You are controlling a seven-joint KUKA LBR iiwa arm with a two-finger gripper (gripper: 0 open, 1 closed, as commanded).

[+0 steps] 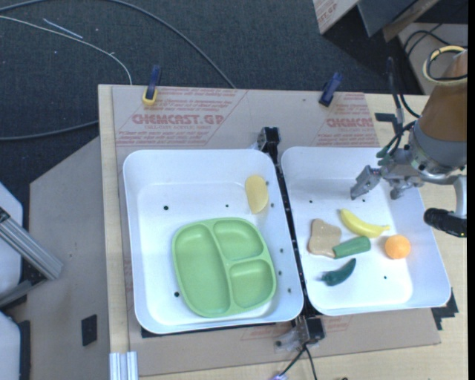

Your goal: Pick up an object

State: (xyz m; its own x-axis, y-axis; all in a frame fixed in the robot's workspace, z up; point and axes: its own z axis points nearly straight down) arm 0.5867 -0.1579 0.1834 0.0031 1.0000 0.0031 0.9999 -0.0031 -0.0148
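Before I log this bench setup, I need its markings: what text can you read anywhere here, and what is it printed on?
"CHEMCAST GP", red, on the brown protective sheet behind the left bin.
"CHEMCAST", red, repeated on the same sheet behind the right bin; what follows is cut off by the arm.
Smaller red lines above and below both prints: too blurred to read.
Cardboard box at the top edge: faint print, unreadable.

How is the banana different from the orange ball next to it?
The banana is yellow, long and curved; the orange ball is orange and round. The banana lies higher up in the view, nearer the gripper; the ball sits closer to the bin's right side. Both lie in the right bin, untouched.
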